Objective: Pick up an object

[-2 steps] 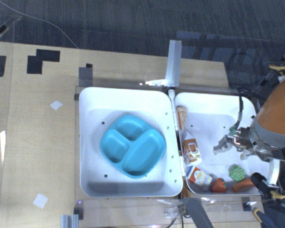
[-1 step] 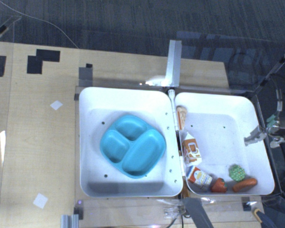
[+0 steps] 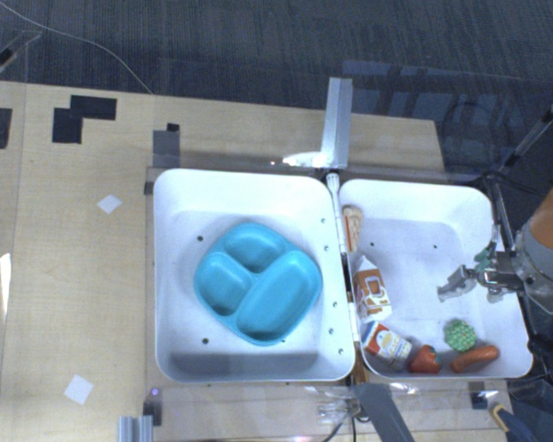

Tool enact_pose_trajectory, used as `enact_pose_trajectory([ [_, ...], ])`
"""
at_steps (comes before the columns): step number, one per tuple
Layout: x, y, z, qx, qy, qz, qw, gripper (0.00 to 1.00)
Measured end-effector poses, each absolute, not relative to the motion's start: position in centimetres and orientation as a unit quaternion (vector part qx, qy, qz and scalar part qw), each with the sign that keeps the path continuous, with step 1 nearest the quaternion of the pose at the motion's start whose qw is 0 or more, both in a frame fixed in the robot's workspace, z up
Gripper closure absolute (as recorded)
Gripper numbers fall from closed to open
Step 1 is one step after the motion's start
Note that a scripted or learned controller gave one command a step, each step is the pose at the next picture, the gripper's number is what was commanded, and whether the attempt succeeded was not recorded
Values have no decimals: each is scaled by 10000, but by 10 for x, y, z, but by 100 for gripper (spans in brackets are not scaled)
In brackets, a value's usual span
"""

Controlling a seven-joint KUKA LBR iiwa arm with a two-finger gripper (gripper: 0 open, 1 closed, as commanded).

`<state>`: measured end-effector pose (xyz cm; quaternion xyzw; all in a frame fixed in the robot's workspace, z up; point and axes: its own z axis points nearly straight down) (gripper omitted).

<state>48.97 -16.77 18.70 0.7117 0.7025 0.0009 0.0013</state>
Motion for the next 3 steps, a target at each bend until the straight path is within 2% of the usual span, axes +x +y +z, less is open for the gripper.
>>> enact_pose_trajectory([
  [1, 488, -188, 171, 6390, 7692, 11, 20, 0],
  [2, 488, -204, 95, 6380, 7700, 11, 21, 0],
  [3, 489, -206, 168, 4051, 9143, 6, 42, 0],
])
